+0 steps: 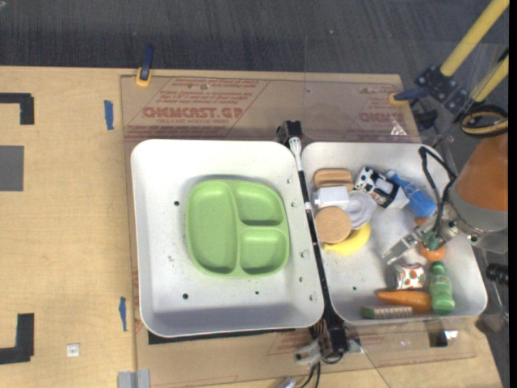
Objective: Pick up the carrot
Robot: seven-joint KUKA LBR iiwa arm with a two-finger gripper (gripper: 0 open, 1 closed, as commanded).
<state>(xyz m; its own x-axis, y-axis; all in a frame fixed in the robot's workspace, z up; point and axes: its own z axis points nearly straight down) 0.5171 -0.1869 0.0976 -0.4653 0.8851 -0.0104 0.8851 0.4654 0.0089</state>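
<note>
Two shallow white bins [153, 241] sit on a cardboard bench. An orange plastic carrot [404, 298] lies near the right bin's near edge, beside a green bottle [441, 288]. Likely light, stiff, slick: grip mid-length. Gripper [426, 241] state: cannot tell.

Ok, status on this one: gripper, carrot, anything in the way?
Gripper low in right bin, nothing seen held. Carrot flat near front wall, apart from gripper. Green bottle at its tip, patterned cup just behind.
</note>
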